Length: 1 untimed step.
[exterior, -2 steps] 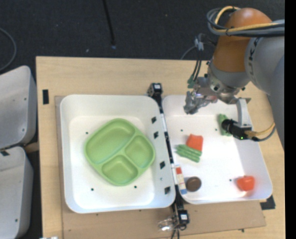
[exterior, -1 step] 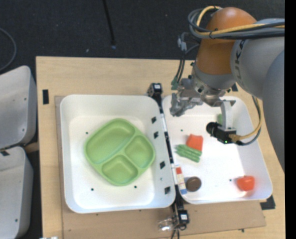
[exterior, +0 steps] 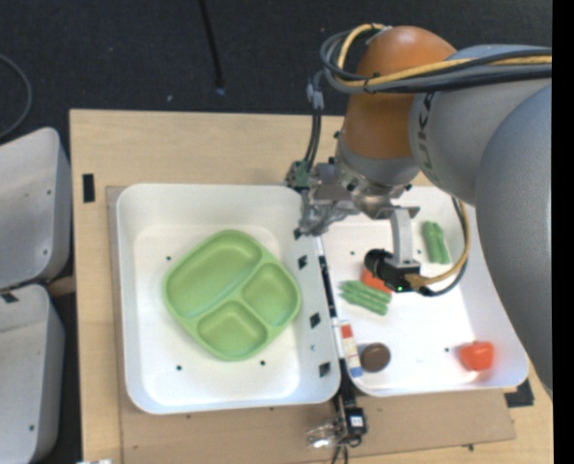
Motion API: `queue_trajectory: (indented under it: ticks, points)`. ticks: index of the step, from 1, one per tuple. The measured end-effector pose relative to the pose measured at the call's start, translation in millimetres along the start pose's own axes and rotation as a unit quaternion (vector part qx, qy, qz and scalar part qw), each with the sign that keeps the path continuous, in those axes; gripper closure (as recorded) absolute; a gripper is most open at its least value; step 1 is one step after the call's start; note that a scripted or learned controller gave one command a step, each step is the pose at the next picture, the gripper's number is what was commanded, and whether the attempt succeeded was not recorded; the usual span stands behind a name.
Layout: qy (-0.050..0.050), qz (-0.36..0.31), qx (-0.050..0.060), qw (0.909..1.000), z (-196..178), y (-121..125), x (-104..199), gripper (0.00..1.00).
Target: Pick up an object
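In your left bin (exterior: 137, 356) lies a green divided plate (exterior: 232, 293); a brown disc (exterior: 375, 358) and an orange block (exterior: 476, 356) sit lower right. The green stick (exterior: 366, 298) lies below and right of the gripper (exterior: 322, 211), apart from it. You cannot tell the gripper's state.

We're looking down on a pale wooden bench (exterior: 94, 148) across the middle of the frame, bare board showing along the top, down the left side and across the bottom. Flat on it sit two shallow white bins side by side, the left bin (exterior: 132, 365) at centre-left and the right bin (exterior: 432, 341) at centre-right, their inner rims touching down the middle. We've also got a small black mark (exterior: 87, 188) on the bare wood at the board's upper left.
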<state>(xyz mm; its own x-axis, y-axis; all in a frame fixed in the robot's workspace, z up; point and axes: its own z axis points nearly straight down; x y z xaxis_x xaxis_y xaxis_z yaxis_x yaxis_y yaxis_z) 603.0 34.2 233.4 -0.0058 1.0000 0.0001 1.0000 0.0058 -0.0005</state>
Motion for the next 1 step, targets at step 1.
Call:
queue_trajectory:
  ticks: [1]
  points:
    - [0.001,-0.001,-0.001,1.0000,-13.4,-8.0,49.7,1.00]
